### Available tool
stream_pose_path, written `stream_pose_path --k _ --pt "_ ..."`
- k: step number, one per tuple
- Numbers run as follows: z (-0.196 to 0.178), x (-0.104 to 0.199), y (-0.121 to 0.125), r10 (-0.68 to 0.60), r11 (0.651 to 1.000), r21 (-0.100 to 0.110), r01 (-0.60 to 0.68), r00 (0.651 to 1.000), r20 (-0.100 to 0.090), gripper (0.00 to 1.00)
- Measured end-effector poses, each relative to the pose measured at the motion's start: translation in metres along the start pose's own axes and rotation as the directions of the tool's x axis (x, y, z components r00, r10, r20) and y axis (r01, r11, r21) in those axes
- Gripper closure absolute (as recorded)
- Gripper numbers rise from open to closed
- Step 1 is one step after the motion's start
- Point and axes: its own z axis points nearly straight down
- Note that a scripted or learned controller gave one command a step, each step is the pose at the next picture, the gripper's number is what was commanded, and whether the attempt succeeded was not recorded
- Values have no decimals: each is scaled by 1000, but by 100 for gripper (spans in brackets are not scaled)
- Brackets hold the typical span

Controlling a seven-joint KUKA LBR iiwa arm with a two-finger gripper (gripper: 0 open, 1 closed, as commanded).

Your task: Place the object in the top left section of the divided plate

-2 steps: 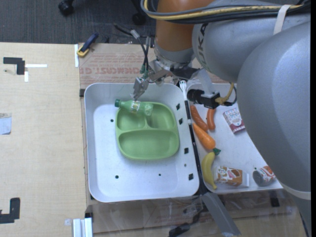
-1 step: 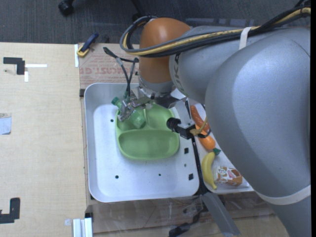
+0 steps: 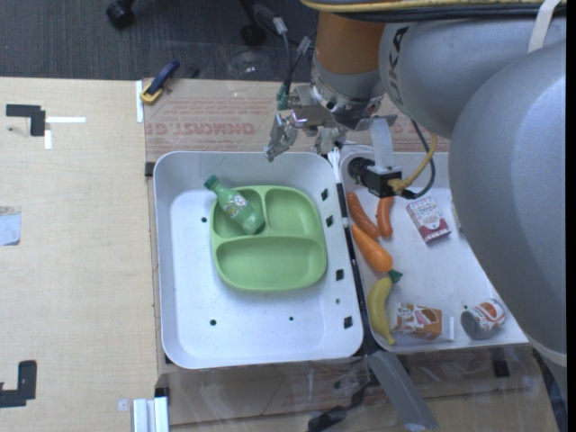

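1. The hand (image 3: 286, 135) hangs above the far rim of the left bin (image 3: 180, 268), beyond the plate (image 3: 270, 268); whether it is open or closed cannot be told, and nothing shows in its grip.
2. The green bottle (image 3: 234, 204) lies on its side in the plate's top left section, cap end over the rim.
3. The right bin (image 3: 432, 277) holds carrots (image 3: 367, 241), a banana (image 3: 382, 306), a red carton (image 3: 428, 220) and two small packets.
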Motion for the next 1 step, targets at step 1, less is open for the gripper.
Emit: stream_pose_path --k 1 --pt "54 40 6 324 946 4 -324 946 1 0"
